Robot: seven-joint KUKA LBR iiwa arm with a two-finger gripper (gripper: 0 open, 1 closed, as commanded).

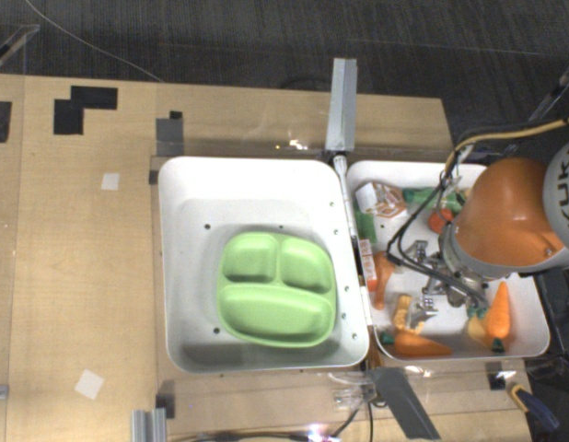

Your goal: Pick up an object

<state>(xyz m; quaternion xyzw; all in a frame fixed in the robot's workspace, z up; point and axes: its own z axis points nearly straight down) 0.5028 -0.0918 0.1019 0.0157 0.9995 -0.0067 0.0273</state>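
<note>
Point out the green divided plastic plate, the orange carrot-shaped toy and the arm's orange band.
green divided plastic plate (277, 290), camera view, centre ridge.
orange carrot-shaped toy (498, 311), camera view, mid-body.
orange band (507, 212), camera view, top surface.

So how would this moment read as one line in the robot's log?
arm: over right bin | gripper: low among toys | green tray: left bin

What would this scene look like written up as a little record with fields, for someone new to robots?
Left bin: holds a green divided tray
Right bin: holds a jumble of small items, including an orange carrot
Arm: reaches in from the right, over the right bin
Gripper: down among the items
Grasp: cannot tell
</note>
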